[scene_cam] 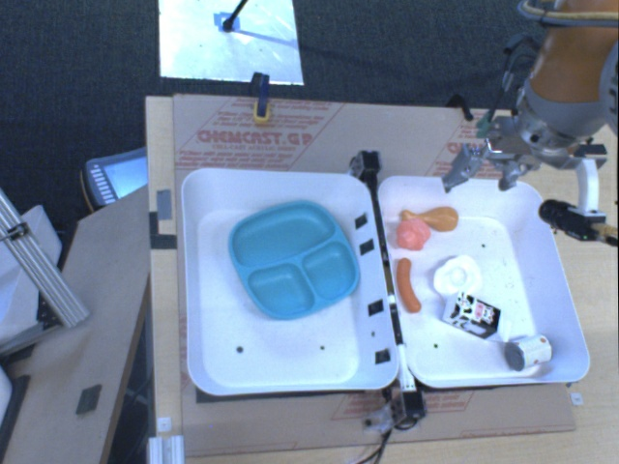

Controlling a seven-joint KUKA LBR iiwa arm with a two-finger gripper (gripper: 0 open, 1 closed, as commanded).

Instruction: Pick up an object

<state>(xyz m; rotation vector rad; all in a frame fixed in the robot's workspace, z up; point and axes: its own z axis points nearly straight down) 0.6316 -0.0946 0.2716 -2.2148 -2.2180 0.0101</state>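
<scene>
My gripper (481,169) hangs open above the far edge of the right bin (561,278), with nothing between its fingers. Below it in that bin lie a toy chicken drumstick (432,219) and a pink lump (412,234). Nearer the front are an orange sausage (407,285), a white fried egg (456,276), a small black-and-white carton (473,314) and a grey-and-white cylinder (527,351). The left bin (208,336) holds a blue divided plate (293,257).
A black divider with clips (380,259) runs between the two bins. A yellow clamp (261,100) stands on the board behind the left bin. A black part of the arm's mount (571,218) sticks out over the right bin's far right rim.
</scene>
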